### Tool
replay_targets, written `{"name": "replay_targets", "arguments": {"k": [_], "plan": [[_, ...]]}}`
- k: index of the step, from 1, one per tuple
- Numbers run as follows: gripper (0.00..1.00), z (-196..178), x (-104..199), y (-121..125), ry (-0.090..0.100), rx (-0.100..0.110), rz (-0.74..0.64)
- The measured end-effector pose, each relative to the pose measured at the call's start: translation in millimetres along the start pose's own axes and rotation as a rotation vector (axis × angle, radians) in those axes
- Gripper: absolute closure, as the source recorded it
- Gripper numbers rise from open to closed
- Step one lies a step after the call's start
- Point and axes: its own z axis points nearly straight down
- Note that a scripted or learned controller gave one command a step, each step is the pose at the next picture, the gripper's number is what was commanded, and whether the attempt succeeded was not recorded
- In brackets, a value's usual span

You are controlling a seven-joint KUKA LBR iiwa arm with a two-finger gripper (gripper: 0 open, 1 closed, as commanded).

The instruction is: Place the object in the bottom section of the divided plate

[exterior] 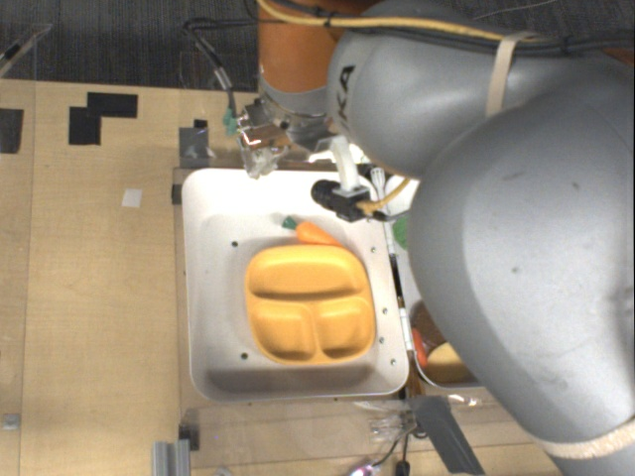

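A yellow divided plate point(252, 310) lies in the middle of the left white bin point(213, 266). It has one wide section on the far side and two smaller sections on the near side, all bare. A toy carrot point(316, 233), orange with a green top, lies on the bin floor just beyond the plate's far rim. My gripper point(258, 157) hangs over the bin's far edge, up and to the left of the carrot and apart from it. The grey arm covers most of the right side.
The right bin point(409, 350) is mostly hidden under the arm. A green item point(400, 231) and red and tan items point(429, 353) peek out along its left wall. Black cables and a black connector point(340, 198) hang near the carrot.
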Motion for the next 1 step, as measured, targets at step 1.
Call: {"name": "replay_targets", "arguments": {"k": [1], "plan": [[1.00, 114.6, 11.8, -50.1, 0.001, 0.006, -0.073]]}}
